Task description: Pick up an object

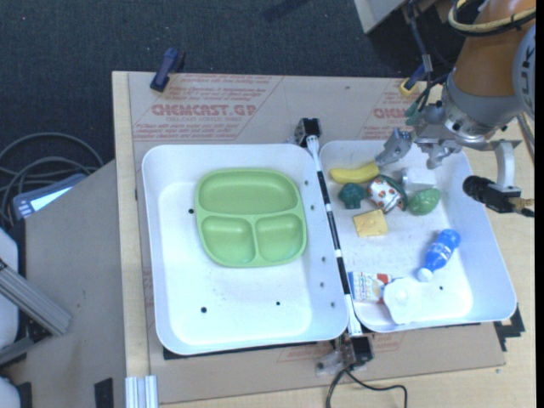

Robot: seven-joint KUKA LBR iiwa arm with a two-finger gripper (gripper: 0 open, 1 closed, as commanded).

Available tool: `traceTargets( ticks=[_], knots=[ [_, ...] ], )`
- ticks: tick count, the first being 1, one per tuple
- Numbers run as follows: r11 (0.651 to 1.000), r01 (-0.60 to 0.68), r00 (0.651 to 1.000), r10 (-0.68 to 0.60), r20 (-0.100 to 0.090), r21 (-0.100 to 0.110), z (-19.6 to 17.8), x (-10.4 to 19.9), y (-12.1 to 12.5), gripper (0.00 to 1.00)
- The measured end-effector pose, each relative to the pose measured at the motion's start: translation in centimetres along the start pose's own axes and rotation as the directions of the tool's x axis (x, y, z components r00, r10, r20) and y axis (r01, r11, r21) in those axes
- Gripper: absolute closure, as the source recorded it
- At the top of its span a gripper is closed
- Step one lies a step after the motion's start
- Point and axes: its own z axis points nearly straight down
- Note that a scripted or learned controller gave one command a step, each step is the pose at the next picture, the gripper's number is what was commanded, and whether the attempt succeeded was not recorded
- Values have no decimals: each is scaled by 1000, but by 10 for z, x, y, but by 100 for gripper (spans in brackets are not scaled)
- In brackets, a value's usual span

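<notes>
My gripper (pixel 416 153) hangs open over the far end of the right bin (pixel 489 257), with its two grey fingers spread apart and nothing between them. Just below it lie a yellow banana (pixel 354 173), a teal toy (pixel 351 195), a red-and-white round object (pixel 385 194) and a green lumpy object (pixel 423 201). Nearer the front are a yellow cheese-like square (pixel 370 223), a blue bottle (pixel 438 253), a white round piece (pixel 406 300) and a small printed packet (pixel 367 286).
The left bin (pixel 170 253) holds a green divided plate (pixel 251 215). A black rail (pixel 327 219) runs between the two bins. A black part of the arm's fittings (pixel 491 194) juts over the right bin's far right rim. Cables lie left of the bench.
</notes>
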Motion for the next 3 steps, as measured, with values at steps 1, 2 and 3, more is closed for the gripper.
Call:
traceTargets(
  ticks=[1, 2, 3],
  knots=[
    [1000, -2, 1000, 2, 6, -21, 107, 2, -6, 0],
    [1000, -6, 1000, 6, 5, 20, 128, -3, 34, 0],
    [1000, -6, 1000, 6, 5, 31, 123, -4, 31, 100]
  ],
)
